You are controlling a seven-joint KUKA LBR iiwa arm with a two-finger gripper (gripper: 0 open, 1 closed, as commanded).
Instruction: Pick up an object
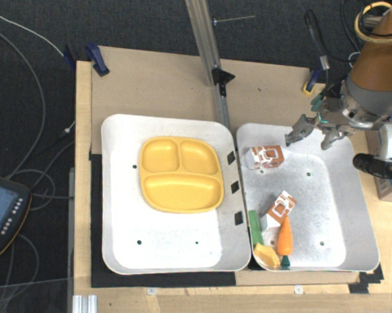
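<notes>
At the far left, a handheld control pendant is seen lying off the bench among loose cables. The left bin is occupied by a yellow divided plate, which is set flat in its upper half with three compartments facing up. Between the two bins, small black clips are fixed along the shared edge, and a slanted metal post is mounted behind them.

In the right bin, an orange-and-white carton is found near the upper left corner. Lower down, a second small orange-and-white carton is placed, touching a toy carrot just below it. A green stick-shaped piece is laid along the bin's left wall, and a yellow piece is tucked into the lower left corner, beside the carrot's green end.

The gripper is held over the bin's upper edge, to the right of the first carton and apart from it. Its two fingers are spread apart, with nothing between them. Blue clamps are fastened at the bench's back edge.
</notes>
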